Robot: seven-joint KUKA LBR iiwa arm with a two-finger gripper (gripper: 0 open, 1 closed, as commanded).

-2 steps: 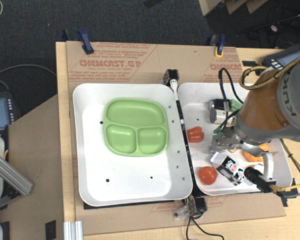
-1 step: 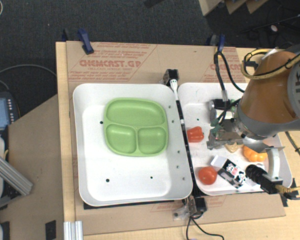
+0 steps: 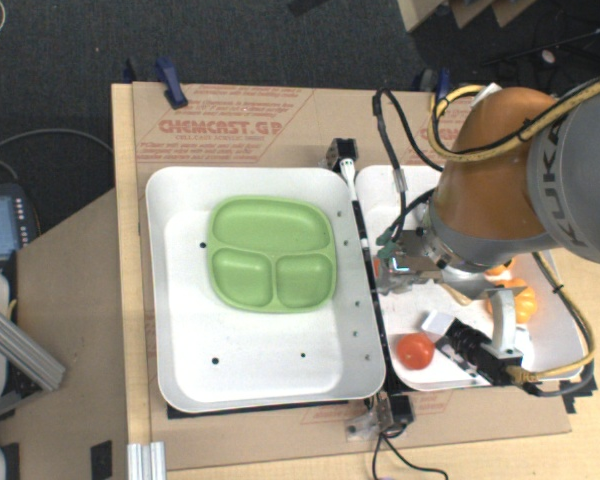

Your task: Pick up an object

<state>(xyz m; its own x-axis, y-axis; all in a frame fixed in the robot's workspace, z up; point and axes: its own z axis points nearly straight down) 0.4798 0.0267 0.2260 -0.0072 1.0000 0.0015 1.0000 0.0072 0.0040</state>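
The grey arm (image 3: 500,188) leans over the right bin (image 3: 555,343), its gripper (image 3: 405,263) low near the bin's left wall — whether open or closed, I cannot tell. A red ball (image 3: 414,349) lies nearby, ungrasped. Seemingly the approach step; next comes lowering onto an object.

Dark grey carpet floor (image 3: 230,28), brown board bench top (image 3: 230,118), loose cables (image 3: 40,148), aluminium rail (image 3: 20,343) at left

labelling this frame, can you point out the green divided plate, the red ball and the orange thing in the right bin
green divided plate (image 3: 272,253): camera view, on the ridge where its three compartments meet
red ball (image 3: 414,350): camera view, on its top centre
orange thing (image 3: 521,302): camera view, on the part visible beside the arm
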